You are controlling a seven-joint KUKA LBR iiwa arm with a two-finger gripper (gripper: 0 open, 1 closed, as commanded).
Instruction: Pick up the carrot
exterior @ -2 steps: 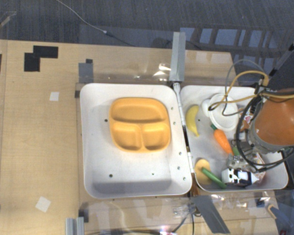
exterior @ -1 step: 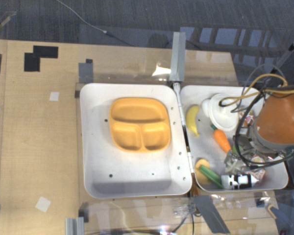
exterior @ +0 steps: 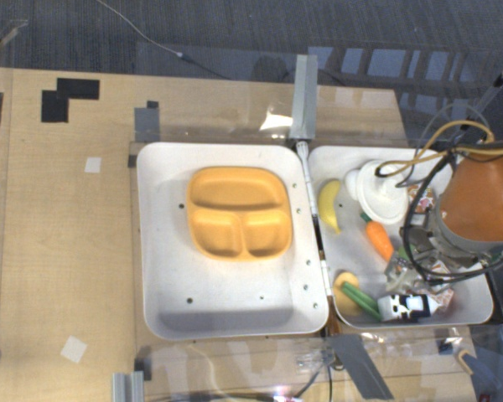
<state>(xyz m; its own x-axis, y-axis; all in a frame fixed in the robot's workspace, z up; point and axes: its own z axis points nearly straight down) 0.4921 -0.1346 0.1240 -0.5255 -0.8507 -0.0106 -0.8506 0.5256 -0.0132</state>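
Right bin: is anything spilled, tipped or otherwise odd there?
Nothing stands out. The small orange carrot, yellow banana and white round cup-like object lie loose inside the right white bin.

Wooden bench (exterior: 59,249) bears left bin (exterior: 163,291) and right bin (exterior: 474,308), side by side.

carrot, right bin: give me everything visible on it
The carrot is a short orange piece, smooth and plastic-looking like a toy, with a small green tip at its upper-left end. It lies flat on the floor of the right bin, angled from upper left down to lower right. Its top end sits just below the white cup, possibly touching. Its lower end runs toward the arm's wrist, which hangs beside it on the right. The banana lies apart to its left.
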